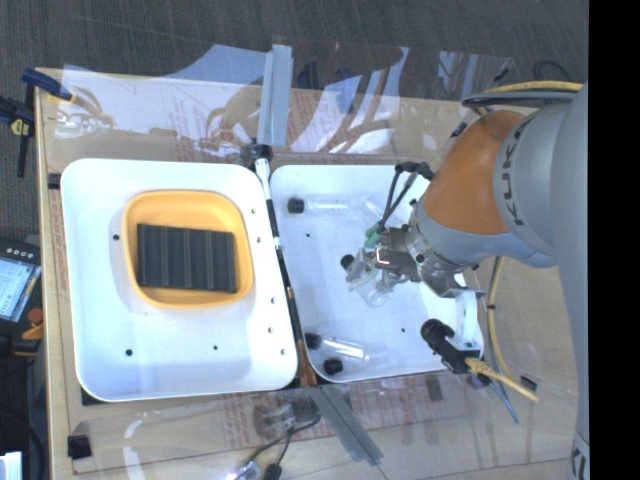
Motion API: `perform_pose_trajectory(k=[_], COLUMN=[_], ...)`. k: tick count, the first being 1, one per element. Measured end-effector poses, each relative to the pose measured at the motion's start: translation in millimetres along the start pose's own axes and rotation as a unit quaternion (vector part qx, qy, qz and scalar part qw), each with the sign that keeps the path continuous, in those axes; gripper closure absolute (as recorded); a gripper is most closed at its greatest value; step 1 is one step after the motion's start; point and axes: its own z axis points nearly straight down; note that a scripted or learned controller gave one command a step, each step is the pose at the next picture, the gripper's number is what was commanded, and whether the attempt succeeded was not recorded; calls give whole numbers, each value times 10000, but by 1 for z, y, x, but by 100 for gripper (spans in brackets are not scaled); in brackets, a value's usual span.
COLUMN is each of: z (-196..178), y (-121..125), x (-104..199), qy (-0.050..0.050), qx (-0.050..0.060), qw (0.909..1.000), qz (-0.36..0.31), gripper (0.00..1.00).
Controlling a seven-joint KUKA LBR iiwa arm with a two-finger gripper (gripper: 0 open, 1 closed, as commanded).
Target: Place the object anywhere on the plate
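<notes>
Object: I cannot tell for certain which thing is meant. The likeliest is a pale, glassy shape on the floor of the right bin, near the bin's middle and just at 6 o'clock of the gripper.
Other candidates: a small dark piece sits just at 9 o'clock of the gripper. Another dark piece lies toward the bin's 10 o'clock corner. Two more dark pieces sit close together at the 7 o'clock corner, with a clear tube beside them.
Gripper: the gripper is low over the middle of the right bin, its arm reaching in from 3 o'clock.
Grip: I cannot tell from this slant whether it is spread or closed. Nothing can be seen held in it, so I do not count anything as grasped.
Plate: the yellow plate lies in the left bin, well apart from the gripper at its 9 o'clock. It carries a dark ridged panel in its middle, and nothing else lies on it.
Step in hand: by my reading this is the pick stage, with the gripper down at the object and no carry begun.
Next move: it calls for a sure hold on the object. Then comes a lift high enough to clear the wall where the two bins meet, and a traverse toward 9 o'clock. Release can come anywhere over the plate.
Caution: a glassy thing is hard to seat squarely, so the hold should be confirmed before the lift.
</notes>
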Motion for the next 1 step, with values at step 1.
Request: perform_pose_trajectory(k=[1], z=[-27], y=[43], x=[54], qy=[2], qx=[5], qw=[9990], qz=[-456], gripper=[100])
